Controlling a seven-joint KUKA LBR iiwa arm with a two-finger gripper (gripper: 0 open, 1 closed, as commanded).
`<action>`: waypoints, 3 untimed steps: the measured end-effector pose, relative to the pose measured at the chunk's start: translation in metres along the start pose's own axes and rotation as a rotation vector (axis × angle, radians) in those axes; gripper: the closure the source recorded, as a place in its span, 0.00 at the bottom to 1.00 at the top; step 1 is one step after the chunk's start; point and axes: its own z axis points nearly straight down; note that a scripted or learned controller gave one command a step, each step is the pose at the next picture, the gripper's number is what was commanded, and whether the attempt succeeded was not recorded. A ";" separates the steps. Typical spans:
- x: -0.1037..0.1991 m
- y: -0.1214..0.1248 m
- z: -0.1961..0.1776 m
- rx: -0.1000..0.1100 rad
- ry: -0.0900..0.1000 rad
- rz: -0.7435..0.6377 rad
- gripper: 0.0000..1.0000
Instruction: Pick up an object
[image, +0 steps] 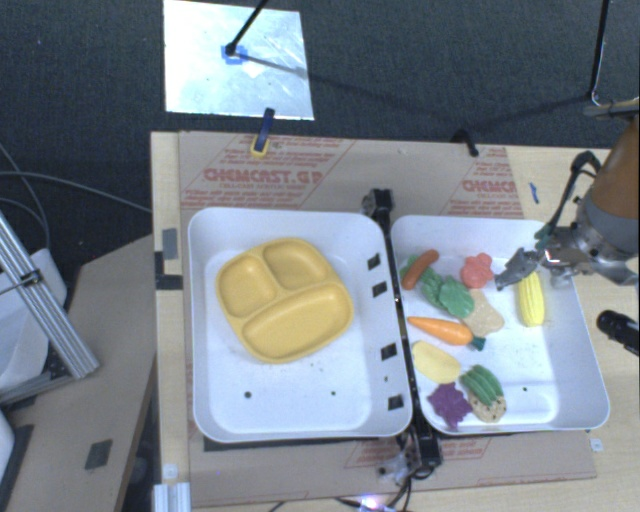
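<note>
The flat brown cardboard-covered table (300, 165), printed with red lettering, carries two shallow white plastic bins side by side, touching along their inner edges. The left bin (215, 400) lies toward the table's left side, the right bin (575, 395) toward its right. A small yellow-and-blue clamp (263, 133) sits at the far edge.

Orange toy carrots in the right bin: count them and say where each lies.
2. One orange plastic carrot lies tilted near the right white bin's upper left corner, beside the green leafy piece. The other orange plastic carrot lies lower, mid-left. None looks hidden.
</note>
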 end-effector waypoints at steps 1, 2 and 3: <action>0.000 0.001 -0.011 -0.003 -0.001 -0.003 1.00; 0.029 0.058 0.075 -0.002 0.000 -0.005 1.00; 0.063 0.022 0.091 0.005 0.003 -0.003 1.00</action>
